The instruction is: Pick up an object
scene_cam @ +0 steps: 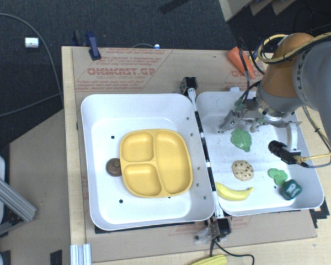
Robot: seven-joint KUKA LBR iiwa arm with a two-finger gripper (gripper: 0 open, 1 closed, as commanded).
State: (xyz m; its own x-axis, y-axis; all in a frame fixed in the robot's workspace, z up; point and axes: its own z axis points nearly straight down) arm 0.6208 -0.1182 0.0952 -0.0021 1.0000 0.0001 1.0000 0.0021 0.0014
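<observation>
Apparently the 2 fingers stand spread with nothing between them, though the slanted view from above makes their tips hard to read. I therefore take the gripper (243, 124) as open and not holding anything. It hangs over the far part of the right bin (265, 203). The green leafy piece (241, 139) lies just on its near side, close to the tips, and looks the likeliest thing to be picked.

Nearer in the same bin lies a speckled cookie (243, 170), and nearer again a banana (234, 192) by the near rim. To the right of these, a small green piece (277, 175) sits just beside a dark teal block (291, 190). All 5 things rest on the bin floor.

The left bin (91, 115) holds a yellow divided plate (154, 162) with 3 compartments. A brown round thing (114, 167) lies against the plate's left edge, well apart from the arm.

As for progress, the reach into the bin looks done, with the arm placed at a candidate. By my judgement, nothing is grasped or raised yet. What is left is to settle the tips around the leafy piece, close on it and lift it off the floor.
</observation>
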